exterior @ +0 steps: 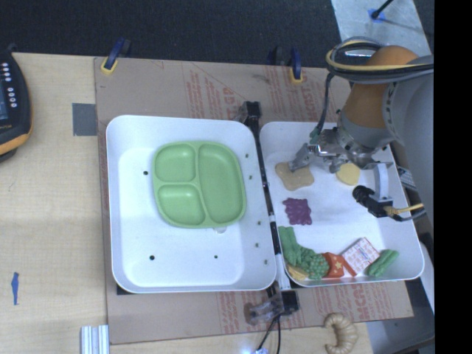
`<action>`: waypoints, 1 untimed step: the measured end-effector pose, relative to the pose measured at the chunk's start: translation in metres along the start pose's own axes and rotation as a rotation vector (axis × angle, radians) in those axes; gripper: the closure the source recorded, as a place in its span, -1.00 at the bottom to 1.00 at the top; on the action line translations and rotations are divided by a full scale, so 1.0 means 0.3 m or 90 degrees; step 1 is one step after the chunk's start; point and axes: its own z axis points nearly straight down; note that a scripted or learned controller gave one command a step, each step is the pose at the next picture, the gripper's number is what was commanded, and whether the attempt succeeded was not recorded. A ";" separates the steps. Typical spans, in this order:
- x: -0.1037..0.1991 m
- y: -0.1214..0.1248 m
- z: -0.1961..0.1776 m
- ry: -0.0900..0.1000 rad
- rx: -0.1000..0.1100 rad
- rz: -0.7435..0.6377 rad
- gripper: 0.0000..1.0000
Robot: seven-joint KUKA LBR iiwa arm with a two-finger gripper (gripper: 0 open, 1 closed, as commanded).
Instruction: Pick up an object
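Observation:
My gripper hangs over the far part of the right bin, its fingers spread open with nothing between them. One fingertip is just above a tan flat piece. A pale yellow piece lies below the other side of the gripper. A purple grape bunch rests in the middle of the bin. Along the near wall lie green vegetables, a red piece, a red-and-white box and a green pod.
The left bin holds a green divided plate. A black-and-yellow part sticks out over the right bin's right side. A tan curled object lies on the bench in front of the bins. A pendant sits far left.

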 end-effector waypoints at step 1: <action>-0.131 -0.381 -0.010 0.000 0.004 0.006 -1.00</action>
